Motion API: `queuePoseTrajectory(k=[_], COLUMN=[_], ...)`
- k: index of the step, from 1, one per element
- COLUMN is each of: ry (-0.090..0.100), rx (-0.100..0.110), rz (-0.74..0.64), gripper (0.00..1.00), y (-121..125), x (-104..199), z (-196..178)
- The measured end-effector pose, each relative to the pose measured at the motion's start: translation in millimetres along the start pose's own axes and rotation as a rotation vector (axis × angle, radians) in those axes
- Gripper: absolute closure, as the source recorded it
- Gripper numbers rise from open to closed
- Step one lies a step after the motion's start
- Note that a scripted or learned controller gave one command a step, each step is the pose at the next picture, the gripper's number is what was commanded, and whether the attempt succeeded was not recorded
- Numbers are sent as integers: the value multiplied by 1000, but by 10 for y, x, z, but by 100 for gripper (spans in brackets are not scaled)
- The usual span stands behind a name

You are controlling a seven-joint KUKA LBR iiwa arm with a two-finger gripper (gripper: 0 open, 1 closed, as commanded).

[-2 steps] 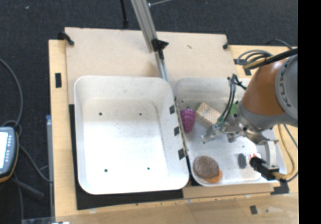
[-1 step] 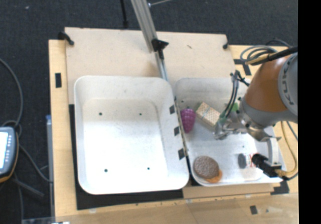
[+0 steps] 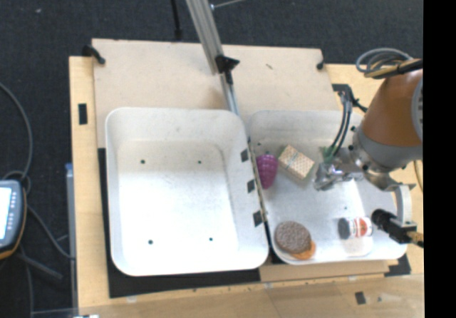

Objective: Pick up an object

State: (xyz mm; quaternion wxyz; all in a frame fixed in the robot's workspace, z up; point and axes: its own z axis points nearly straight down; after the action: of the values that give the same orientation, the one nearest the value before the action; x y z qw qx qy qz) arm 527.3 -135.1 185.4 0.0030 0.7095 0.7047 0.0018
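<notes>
Reaching in from the right, the grey arm with its orange band (image 3: 390, 113) hangs over the right bin (image 3: 285, 122), and the tool (image 3: 329, 175) sits low above the bin floor; whether it is apart or together I cannot tell. Nothing shows clamped in it. Just to its left, near but seemingly not touching, lies a tan block (image 3: 296, 162), pale and speckled, turned at an angle to the bin walls. Farther left, against the wall shared with the left bin (image 3: 178, 188), a small purple object (image 3: 266, 169) stands or leans; its exact shape is hard to read. Toward the near edge of the right bin rests a round brown disc (image 3: 292, 237) with an orange rim peeking out below it, well apart from the tool. To the right of the disc, below the tool, lies a small white object with red and dark markings (image 3: 355, 227). Both bins sit side by side on the table (image 3: 164, 74), and a metal rail (image 3: 203, 17) slants across its far side.
</notes>
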Motion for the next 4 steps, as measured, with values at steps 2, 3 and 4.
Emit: queuePoseTrajectory(k=[2,3,4], ry=[1,2,1], rx=[3,4,7], rz=[-11,-13,-12], gripper=[100,100,100], y=[131,334,489], x=[-1,406,914], z=[-745,-775,-640])
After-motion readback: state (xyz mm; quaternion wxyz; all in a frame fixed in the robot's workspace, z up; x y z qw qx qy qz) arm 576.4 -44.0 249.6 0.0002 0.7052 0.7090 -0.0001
